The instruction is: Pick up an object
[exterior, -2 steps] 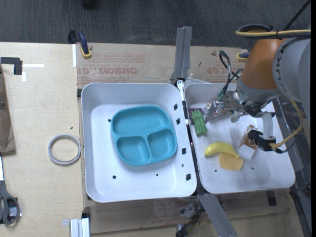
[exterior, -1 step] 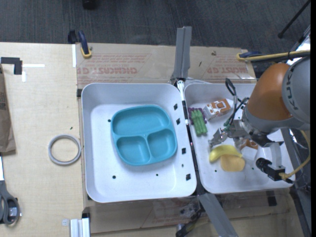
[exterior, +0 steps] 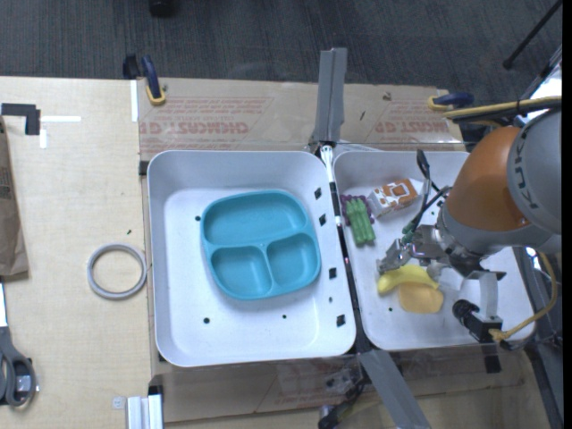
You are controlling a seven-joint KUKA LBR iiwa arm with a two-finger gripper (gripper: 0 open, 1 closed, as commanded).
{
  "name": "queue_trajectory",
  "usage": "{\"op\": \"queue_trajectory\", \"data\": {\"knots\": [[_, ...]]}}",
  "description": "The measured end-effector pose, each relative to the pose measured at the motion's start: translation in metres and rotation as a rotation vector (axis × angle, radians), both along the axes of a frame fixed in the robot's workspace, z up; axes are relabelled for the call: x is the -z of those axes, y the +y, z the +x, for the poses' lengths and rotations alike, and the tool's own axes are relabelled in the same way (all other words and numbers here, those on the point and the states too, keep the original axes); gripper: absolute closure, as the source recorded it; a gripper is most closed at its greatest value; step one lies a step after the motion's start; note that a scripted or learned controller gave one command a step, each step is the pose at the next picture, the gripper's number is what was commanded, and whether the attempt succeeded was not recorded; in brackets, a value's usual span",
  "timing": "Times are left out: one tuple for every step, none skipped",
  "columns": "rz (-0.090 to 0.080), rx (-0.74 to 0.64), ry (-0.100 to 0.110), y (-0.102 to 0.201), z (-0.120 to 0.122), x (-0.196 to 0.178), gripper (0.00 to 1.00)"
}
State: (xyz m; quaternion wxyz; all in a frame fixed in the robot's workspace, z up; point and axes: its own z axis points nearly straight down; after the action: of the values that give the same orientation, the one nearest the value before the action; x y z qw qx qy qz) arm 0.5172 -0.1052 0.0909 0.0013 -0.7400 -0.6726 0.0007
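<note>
My gripper (exterior: 396, 259) hangs low in the right bin (exterior: 500, 329), reaching in from the right under the grey arm with its orange band (exterior: 483, 186). Its tip is right above the left end of a yellow banana (exterior: 404, 280), perhaps touching it. A tan round piece (exterior: 420, 299) lies against the banana's lower right side. Further back lie a green ridged object (exterior: 360, 221) near the bin's left wall and an orange and white carton (exterior: 393, 196). Nothing is visibly lifted off the bin floor.
The left bin (exterior: 179, 311) holds a blue three-compartment plate (exterior: 260, 243). A grey ring (exterior: 117, 270) lies on the bench to the left, with scissors (exterior: 13, 374) at the lower left edge. A metal divider post (exterior: 331, 96) stands between the bins at the back.
</note>
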Motion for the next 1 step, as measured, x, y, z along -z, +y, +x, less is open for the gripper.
{"op": "queue_trajectory", "data": {"knots": [[0.000, 0.004, 0.001, -0.0011, 0.0002, -0.0086, 1.00]]}}
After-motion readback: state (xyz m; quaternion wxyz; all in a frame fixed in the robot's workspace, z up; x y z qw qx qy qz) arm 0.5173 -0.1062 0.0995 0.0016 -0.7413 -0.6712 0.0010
